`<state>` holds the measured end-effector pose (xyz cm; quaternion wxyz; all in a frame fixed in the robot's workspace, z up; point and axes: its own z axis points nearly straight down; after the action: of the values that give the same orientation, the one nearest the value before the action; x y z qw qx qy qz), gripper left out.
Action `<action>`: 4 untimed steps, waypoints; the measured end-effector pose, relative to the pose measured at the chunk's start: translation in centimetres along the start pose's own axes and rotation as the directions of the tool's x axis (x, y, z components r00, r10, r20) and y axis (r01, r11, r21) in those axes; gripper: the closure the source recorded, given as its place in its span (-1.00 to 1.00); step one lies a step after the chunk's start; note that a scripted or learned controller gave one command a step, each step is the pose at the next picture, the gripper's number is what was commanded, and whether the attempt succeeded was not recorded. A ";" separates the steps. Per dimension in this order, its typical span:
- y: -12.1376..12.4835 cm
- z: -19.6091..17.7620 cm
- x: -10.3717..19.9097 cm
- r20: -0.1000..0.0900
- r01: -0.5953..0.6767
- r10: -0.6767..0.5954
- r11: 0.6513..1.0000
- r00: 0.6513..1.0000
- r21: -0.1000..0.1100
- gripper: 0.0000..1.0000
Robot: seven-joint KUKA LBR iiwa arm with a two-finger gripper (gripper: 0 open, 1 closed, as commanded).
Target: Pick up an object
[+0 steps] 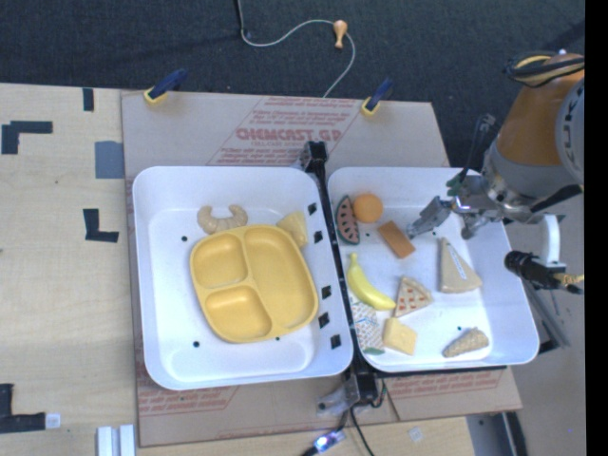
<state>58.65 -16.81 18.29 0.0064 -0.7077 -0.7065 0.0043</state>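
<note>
Camera view shows 2 bins (152, 255); my arm (532, 131) hangs over the right one. My pincer (439, 215) hovers just right of the brown block (397, 239), holding nothing; how far open, I cannot tell. The banana (367, 287) lies nearer. Picking isn't yet done.

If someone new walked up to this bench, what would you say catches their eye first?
Probably the yellow divided tray in the left bin, with a pale pretzel-shaped piece at its far edge. Next, the toy food in the right bin: a banana, a watermelon slice and an orange. The end effector hovers at that bin's far right.
</note>
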 end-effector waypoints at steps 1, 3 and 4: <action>0.3 -0.8 0.0 0.002 0.003 -0.003 1.000 1.000 -0.013 -1.00; 0.2 9.7 -1.0 0.008 0.005 -0.004 1.000 1.000 -0.019 -1.00; 0.3 8.5 -0.8 0.005 0.005 -0.005 1.000 1.000 -0.018 1.00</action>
<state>58.79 -17.62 9.82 -0.0018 -0.7059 -0.7084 -0.0006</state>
